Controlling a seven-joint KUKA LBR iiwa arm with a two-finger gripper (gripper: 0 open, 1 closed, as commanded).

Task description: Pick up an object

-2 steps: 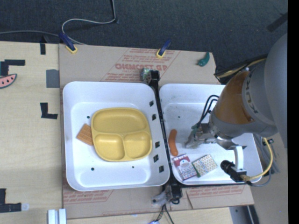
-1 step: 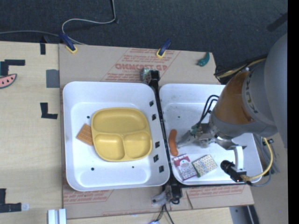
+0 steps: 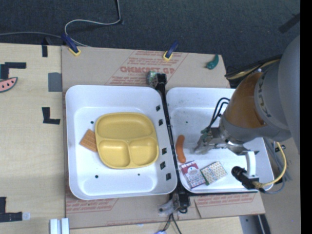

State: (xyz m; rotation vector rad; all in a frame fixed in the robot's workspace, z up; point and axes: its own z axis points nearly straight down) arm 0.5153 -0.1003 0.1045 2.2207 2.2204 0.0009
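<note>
Grey arm over right bin [image 3: 222,92], pincer [image 3: 204,145] low above bin floor.
Pincer state: cannot tell. Orange sausage-shaped piece [image 3: 181,148] beside the bin's left wall, just left of pincer; red-patterned packet [image 3: 192,174] and checkered packet [image 3: 213,172] near front edge. Left bin [image 3: 78,101]: yellow divided plate [image 3: 126,139] centred, brown wafer [image 3: 88,140] tucked at plate's left edge.

Cardboard-covered bench [image 3: 34,130] under two bins [image 3: 117,94]
</note>
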